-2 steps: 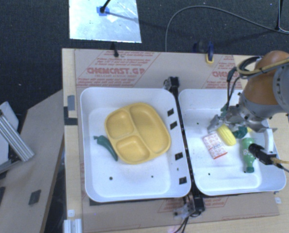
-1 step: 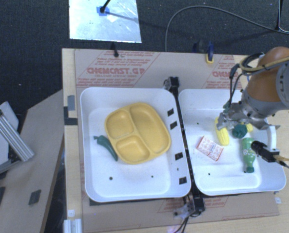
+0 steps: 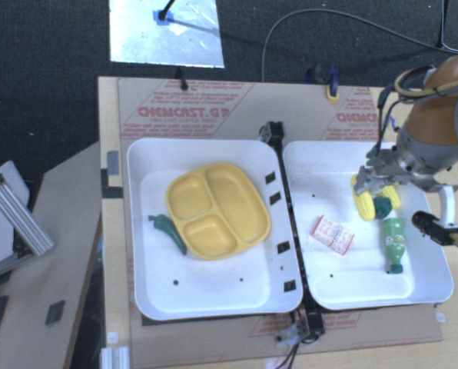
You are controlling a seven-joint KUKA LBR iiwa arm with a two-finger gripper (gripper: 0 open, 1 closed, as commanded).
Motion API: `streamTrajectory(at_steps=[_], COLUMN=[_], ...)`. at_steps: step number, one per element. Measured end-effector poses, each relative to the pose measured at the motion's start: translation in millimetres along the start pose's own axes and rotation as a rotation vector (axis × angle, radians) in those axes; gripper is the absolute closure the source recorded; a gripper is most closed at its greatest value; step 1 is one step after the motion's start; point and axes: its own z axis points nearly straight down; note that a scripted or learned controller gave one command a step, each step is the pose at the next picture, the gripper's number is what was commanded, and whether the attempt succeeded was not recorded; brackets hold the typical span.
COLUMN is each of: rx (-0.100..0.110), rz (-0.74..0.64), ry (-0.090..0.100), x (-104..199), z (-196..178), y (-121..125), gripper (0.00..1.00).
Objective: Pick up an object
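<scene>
"CHEMCAST GP" is printed on the surface [image 3: 184,112]. The tool [image 3: 373,181] is positioned over the yellow corn cob [image 3: 365,204] in the right bin [image 3: 321,294]; its finger state cannot be determined.

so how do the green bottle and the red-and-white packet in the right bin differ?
The green bottle is rounded and long, lying on its side; the red-and-white packet is flat and squarish. The bottle is plain green, the packet printed red on white. The bottle lies nearer the arm, the packet nearer the divider. Both rest loose in the right bin.
</scene>
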Motion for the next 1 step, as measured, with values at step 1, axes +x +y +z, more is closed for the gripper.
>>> streamTrajectory(at_steps=[1], rx=[-0.001], rz=[-0.002], ry=[0.000], x=[-0.5], z=[-50.7], y=[2.2], gripper=[1.00])
